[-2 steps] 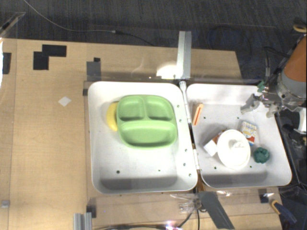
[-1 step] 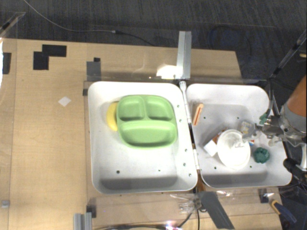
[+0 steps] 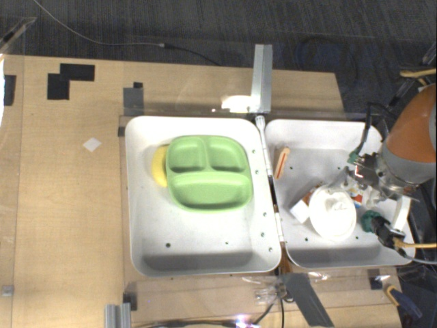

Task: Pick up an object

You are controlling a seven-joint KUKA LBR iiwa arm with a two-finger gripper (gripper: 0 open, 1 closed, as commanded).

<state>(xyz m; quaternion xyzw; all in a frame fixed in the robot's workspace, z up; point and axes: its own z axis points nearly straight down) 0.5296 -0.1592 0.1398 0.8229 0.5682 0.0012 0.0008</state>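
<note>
Gripper [image 3: 363, 183] apparently beside white cup [image 3: 332, 214]

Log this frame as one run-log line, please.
arm: over right bin | gripper: beside white round object, grasp not visible | left bin: green divided plate | right bin: orange stick

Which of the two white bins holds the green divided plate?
The left shallow white bin holds the green three-compartment plastic plate, which partly covers a yellow object. The right shallow white bin holds a white round lid-like object instead.
</note>
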